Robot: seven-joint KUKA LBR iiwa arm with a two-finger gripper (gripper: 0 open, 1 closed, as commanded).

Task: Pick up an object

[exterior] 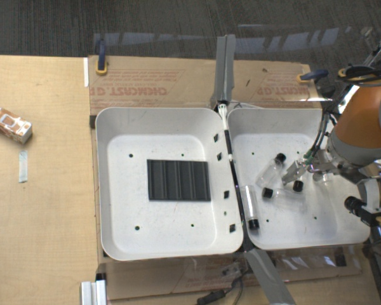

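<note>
1. Position. The arm (pixel 362 122) enters from 3 o'clock and the gripper (pixel 303 172) is low over the right bin (pixel 267 230), near that bin's centre.

2. Jaws. Whether the jaws stand apart or together cannot be told; glare and clear plastic blur the tip. Nothing is confirmed between them.

3. Task's things. Small clear vials with black caps lie loose on the right bin's floor: one vial (pixel 279 159) at about 11 o'clock of the gripper, a second vial (pixel 267 192) at about 8 o'clock, and a black cap (pixel 298 185) just below the tip at 6 o'clock. A long clear tube (pixel 249 207) lies against the bin's left wall, well apart from the gripper.

4. Orientation. The long tube's axis runs roughly 12 to 6 o'clock, its black cap at the 6 o'clock end. The vial nearest the tip appears to lie slantwise, about 1 to 7 o'clock, though its clear body is hard to trace.

5. Step in hand, as judged: closing on a vial near the tip.

6. Recommended practice. The jaws should straddle the vial across its short width, at right angles to its long axis, near mid-body. Clear round plastic will likely roll or squirt out, so the closing should be centred and the lift slow.

7. Other. The left bin (pixel 114 234) holds a dark ribbed tray (pixel 178 180); a small carton (pixel 11 125) lies on the worktop (pixel 38 234) at 9 o'clock.
</note>
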